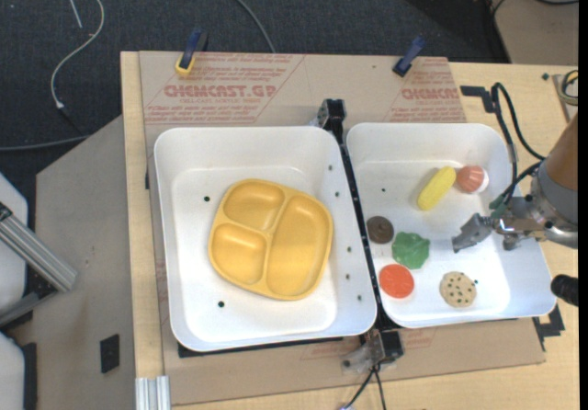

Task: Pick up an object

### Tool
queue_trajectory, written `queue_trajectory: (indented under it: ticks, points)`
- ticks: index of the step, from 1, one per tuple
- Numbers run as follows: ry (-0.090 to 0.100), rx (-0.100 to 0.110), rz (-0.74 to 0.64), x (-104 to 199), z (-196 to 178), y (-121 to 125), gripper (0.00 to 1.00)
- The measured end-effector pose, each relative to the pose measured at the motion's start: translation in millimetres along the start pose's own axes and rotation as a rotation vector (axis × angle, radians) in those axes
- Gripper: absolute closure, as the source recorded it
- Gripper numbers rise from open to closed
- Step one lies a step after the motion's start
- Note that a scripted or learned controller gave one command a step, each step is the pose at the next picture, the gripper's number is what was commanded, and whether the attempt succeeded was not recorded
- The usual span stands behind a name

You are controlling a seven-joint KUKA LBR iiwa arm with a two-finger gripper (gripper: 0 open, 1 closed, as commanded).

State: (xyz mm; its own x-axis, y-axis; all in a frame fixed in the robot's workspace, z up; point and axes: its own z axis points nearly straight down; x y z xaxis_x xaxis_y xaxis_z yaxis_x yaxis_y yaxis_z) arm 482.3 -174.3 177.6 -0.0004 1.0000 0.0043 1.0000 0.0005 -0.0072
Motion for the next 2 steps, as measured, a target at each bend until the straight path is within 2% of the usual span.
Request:
queue_trajectory:
  ticks: [2]
  points:
    - [-0.001,-0.002,0.001,7,95,4,0.0]
